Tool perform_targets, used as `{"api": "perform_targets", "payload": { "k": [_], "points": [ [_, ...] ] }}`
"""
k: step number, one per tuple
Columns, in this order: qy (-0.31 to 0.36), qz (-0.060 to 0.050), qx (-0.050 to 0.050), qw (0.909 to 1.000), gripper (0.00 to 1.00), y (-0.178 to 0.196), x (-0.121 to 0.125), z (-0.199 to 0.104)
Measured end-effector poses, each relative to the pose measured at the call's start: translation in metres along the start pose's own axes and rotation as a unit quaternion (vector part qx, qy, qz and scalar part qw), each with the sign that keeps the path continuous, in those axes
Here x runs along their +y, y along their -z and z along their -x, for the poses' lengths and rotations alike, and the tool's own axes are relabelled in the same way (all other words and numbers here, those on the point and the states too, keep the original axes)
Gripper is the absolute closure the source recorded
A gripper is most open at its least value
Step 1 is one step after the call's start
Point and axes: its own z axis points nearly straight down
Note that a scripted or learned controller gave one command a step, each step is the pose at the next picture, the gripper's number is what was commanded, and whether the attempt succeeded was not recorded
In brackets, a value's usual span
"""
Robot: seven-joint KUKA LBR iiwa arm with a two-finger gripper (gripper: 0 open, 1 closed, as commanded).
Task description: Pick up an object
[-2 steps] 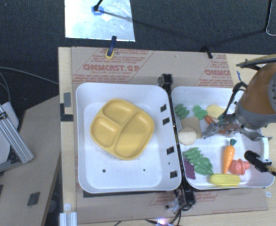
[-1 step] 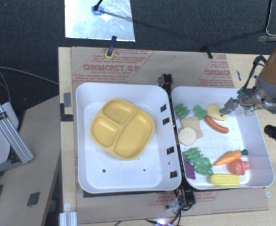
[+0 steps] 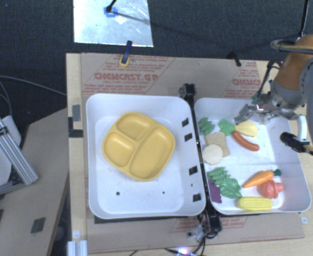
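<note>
My gripper hangs over the far part of the right bin, open, with nothing between its fingers. Just below it lie a pale yellow piece and a red sausage. To their left are two green vegetables, a tan cracker and a white round piece. Nearer the front lie a leafy green, a purple piece, a carrot, a red vegetable and a corn cob.
The left bin holds a yellow divided plate. A black divider with clips runs between the bins. A black part sticks in over the right bin's right wall. The arm reaches in from the upper right.
</note>
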Motion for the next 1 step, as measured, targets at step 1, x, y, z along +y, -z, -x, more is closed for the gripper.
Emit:
{"api": "perform_targets", "payload": {
  "k": [1],
  "points": [
    [0.001,0.002,-0.002,1.0,1.0,0.0135,-0.0009,0.0014]
  ]
}}
